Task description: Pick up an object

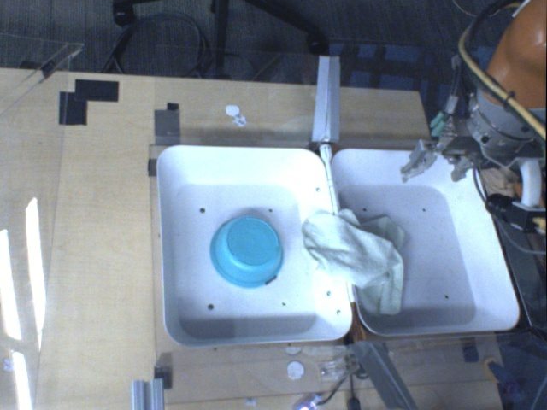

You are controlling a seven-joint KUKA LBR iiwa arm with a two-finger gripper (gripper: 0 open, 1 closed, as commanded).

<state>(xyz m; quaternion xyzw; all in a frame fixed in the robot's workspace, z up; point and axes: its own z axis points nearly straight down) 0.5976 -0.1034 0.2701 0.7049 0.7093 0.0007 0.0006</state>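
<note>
Draped across the divider between the two white bins, a crumpled pale cloth (359,256) is lying partly in the left bin (184,314) and mostly in the right bin (487,306). Blue bowl (247,251) is sitting upside down near the middle of the left bin, just beside the cloth. Pincer (438,162) is hovering over the right bin's far edge, well apart from both; fingers are looking spread, gripping nothing. Wooden desk (85,254) is carrying both bins.

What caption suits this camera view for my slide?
Gripper above right bin; cloth draped across both bins, blue bowl left.
</note>
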